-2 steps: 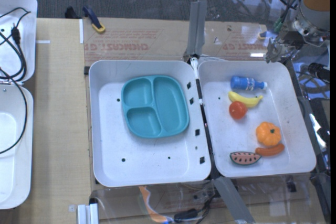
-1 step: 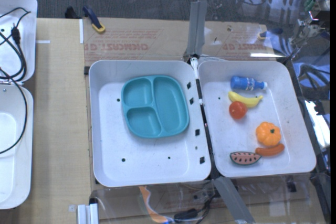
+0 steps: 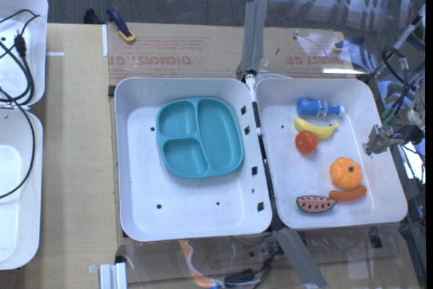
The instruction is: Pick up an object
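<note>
Gripper at the right edge of the scene, a small grey metal assembly poised over the right rim of the right bin. It is seen from above at a slant and looks small and blurred, so whether it is spread or closed cannot be told; nothing is visible in its grasp. Dark cables trail away from it toward the upper right.

Nearest to it inside the right bin sits an orange toy pumpkin with a green stem, and just below that, touching it, lies a reddish-orange toy sausage. To the lower left of the sausage rests a toy watermelon slice — red flesh with dark seeds and a green rind. Farther up the bin, a red toy tomato lies against the underside of a yellow toy banana, and just above the banana a small blue bottle lies on its side with its white cap pointing right.

A grey divider runs between the two bins. The left bin holds a teal divided plate with three compartments, set near the bin's centre and slightly upward.

Both bins stand on a light wooden bench. At the bench's far edge lies a blue and yellow clamp. White trays with black cables cross the far left side.
</note>
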Action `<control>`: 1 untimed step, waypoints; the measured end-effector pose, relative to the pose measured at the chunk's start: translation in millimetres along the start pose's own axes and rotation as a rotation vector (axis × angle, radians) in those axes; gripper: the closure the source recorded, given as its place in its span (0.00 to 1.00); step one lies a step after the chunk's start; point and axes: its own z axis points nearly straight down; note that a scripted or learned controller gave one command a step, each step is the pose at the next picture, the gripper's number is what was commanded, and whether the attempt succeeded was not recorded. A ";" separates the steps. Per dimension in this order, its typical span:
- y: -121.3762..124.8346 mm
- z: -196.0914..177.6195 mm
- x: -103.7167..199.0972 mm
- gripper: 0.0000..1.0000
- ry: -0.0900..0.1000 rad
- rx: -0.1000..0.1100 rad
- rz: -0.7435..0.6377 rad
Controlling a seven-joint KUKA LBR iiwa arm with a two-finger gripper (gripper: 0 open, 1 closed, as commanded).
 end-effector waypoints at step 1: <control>47.2 -104.8 0.0 1.00 -0.002 -0.002 -0.004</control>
